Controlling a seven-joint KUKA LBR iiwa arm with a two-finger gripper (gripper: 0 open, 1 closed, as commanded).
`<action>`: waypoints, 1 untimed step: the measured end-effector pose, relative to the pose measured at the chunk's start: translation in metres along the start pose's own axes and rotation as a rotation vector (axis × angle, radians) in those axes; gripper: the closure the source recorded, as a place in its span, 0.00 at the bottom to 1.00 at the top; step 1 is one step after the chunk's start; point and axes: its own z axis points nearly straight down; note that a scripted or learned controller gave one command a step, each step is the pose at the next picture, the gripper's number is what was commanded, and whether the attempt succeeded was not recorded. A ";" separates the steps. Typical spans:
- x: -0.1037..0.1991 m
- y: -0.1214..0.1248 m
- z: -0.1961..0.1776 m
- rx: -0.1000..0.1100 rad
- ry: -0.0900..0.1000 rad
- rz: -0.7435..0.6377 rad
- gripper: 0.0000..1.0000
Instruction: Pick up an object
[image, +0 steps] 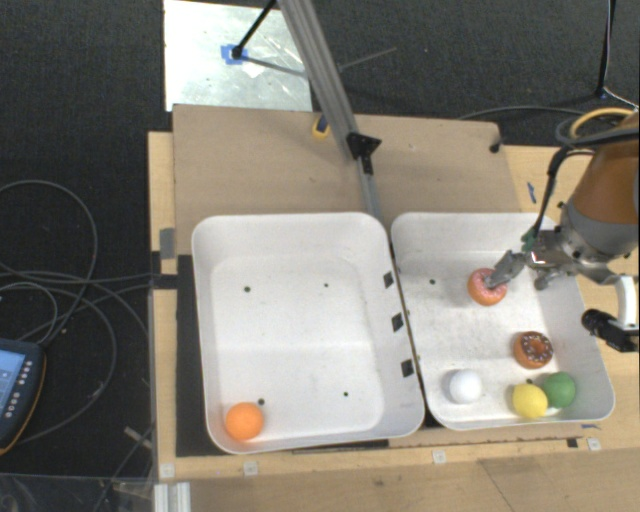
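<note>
The right bin (440, 250) holds a pink frosted donut (486, 289), a brown sprinkled donut (533, 349), a white ball (463, 386), a yellow lemon-like fruit (529, 400) and a green ball (561, 389). An orange ball (244, 421) lies in the near-left corner of the left bin (290, 235). My gripper (523, 274) hangs over the right bin's far right part, open, with nothing between its fingers. Its left finger (504, 269) reaches the pink donut's upper right edge; the donut lies beside the fingers, not between them.
A grey slanted pole (330, 85) with a black clamp rises behind the bins, over the brown board (420, 160). Cables and a handheld pendant (15, 385) lie on the floor at left. A black arm fitting (608, 328) overhangs the right bin's edge.
</note>
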 end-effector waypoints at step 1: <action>0.001 0.000 0.052 0.000 0.000 -0.001 0.00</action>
